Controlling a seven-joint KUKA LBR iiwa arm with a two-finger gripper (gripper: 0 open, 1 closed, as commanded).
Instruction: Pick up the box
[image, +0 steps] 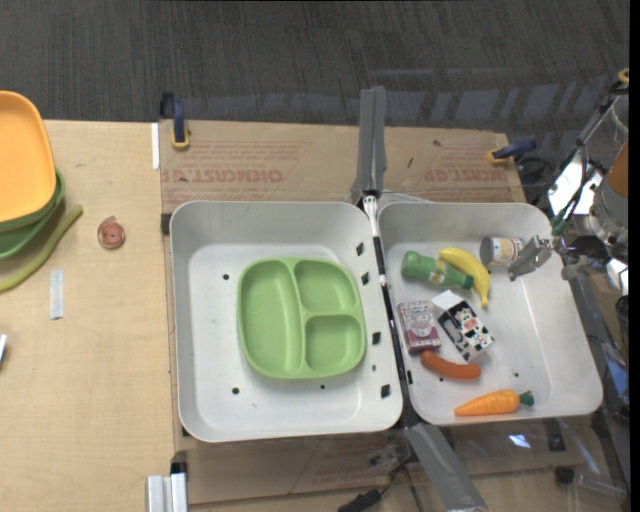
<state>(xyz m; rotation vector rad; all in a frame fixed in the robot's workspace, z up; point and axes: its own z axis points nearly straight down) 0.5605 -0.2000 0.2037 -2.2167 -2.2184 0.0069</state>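
Camera view looks down on two shallow white plastic bins; the small black-and-white patterned cardboard box (466, 328) lies tilted in the middle of the right bin (560, 400), just beside a purple packet (416, 321) on its left and near an orange sausage-shaped toy (451, 367). At the bin's far right edge hovers the gripper (535, 255); whether it is open I cannot tell. A good pick would likely descend straight over the box, aligned across its narrower sides, clear of the packet.
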